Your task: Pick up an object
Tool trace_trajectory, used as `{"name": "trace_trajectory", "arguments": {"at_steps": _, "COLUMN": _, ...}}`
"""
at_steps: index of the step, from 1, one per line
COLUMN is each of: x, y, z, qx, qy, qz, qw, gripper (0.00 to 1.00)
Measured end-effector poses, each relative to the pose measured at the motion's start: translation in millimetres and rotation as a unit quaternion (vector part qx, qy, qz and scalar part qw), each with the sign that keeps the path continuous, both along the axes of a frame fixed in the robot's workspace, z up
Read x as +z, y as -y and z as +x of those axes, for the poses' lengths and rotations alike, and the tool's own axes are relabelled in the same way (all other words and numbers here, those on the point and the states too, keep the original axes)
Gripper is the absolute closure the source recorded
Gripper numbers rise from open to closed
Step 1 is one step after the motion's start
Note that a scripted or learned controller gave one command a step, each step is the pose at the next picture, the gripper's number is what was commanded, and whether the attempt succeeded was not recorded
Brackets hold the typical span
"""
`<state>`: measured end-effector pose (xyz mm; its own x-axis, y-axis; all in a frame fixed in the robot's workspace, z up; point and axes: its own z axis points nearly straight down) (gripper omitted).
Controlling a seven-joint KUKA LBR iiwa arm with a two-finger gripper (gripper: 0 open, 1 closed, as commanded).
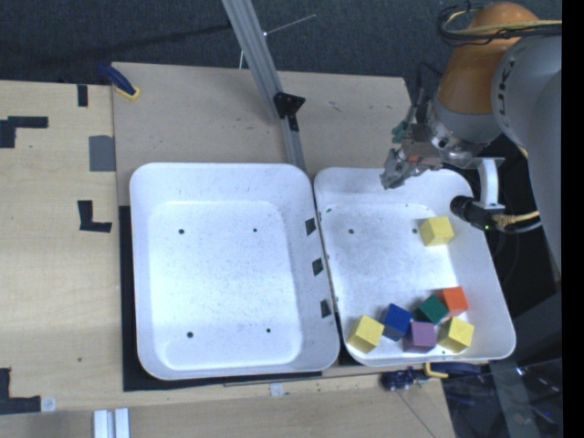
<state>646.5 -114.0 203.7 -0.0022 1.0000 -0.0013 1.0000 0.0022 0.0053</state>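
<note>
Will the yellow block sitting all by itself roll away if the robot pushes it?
Probably not. The lone yellow block looks like a cube with flat faces, so it should slide rather than roll. It seems small and stiff, likely light, so a push from the gripper could scoot it easily across the smooth right bin. Its squat shape makes tipping unlikely.

Two shallow white bins side by side, left bin [146,190] and right bin [365,185], seven small blocks in the right one, three yellow blocks [436,231] [367,333] [458,334], one blue block [397,318], one purple block [422,335], one green block [432,309], one orange block [453,298]
</note>
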Motion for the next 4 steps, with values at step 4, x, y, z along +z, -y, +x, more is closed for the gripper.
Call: {"name": "trace_trajectory", "arguments": {"at_steps": 4, "x": 43, "y": -169, "z": -35, "qx": 0.003, "qy": -0.004, "qz": 0.0017, "qw": 1.0, "gripper": 1.0}}
